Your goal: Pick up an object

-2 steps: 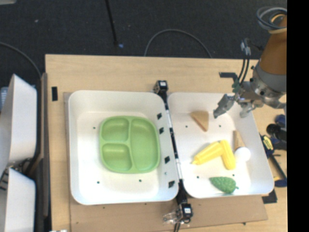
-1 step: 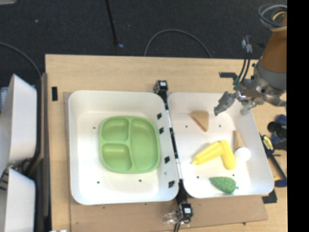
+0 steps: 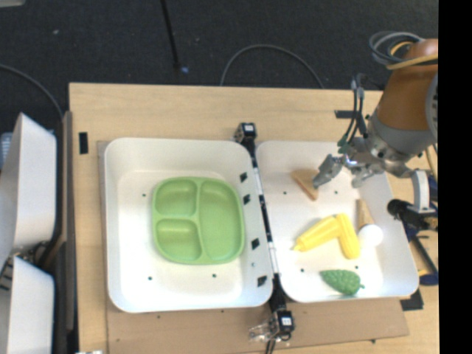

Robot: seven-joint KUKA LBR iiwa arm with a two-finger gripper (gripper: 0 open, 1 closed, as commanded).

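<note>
My gripper (image 3: 344, 172) hangs over the back of the right bin (image 3: 284, 157), open, with nothing between its fingers (image 3: 327, 172). A tan wooden block (image 3: 303, 184) lies just left of and below the left finger. Nearer the front lie two yellow pieces (image 3: 322, 234) touching in a V shape. A white ball (image 3: 371, 234) rests right of them, beside a thin wooden stick (image 3: 361, 212). A green bumpy object (image 3: 341, 281) sits at the bin's front edge.
The left bin (image 3: 122, 271) holds a green divided plate (image 3: 198, 220). A black-clipped divider (image 3: 258, 212) separates the two bins. Cables and black fittings (image 3: 413, 216) crowd the right side by the arm. White boxes (image 3: 29, 190) stand at the far left.
</note>
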